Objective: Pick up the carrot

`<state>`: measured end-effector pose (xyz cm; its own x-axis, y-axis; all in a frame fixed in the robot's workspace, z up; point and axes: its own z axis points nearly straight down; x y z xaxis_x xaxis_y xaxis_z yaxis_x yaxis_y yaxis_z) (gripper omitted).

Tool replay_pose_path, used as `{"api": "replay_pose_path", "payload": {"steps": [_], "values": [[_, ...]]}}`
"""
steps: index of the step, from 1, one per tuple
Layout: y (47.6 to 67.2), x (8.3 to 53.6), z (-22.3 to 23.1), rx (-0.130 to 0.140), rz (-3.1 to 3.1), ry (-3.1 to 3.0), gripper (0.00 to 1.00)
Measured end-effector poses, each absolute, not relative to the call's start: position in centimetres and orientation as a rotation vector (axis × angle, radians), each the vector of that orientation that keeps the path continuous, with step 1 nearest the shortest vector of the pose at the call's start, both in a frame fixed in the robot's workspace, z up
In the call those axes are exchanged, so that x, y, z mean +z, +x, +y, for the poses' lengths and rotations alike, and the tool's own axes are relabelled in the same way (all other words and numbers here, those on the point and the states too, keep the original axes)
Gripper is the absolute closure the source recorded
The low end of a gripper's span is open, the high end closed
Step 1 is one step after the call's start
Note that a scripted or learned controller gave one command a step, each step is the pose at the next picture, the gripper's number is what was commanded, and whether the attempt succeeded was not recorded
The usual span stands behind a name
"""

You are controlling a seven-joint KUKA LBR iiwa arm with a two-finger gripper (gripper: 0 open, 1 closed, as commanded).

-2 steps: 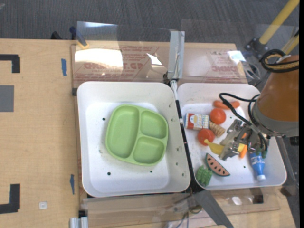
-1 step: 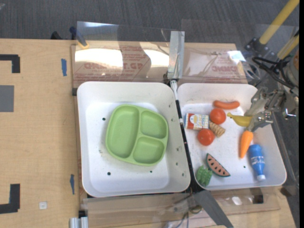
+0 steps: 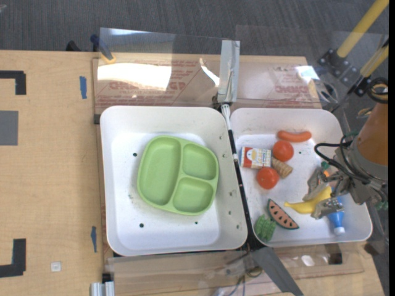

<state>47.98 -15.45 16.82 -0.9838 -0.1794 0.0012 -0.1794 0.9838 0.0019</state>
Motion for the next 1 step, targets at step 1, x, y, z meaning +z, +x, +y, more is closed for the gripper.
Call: {"api": "replay_pose_path", "payload": {"steps": [1], "values": [[50.29, 35.56, -20.65, 0.009, -3.148, 0.225, 1.0]]}}
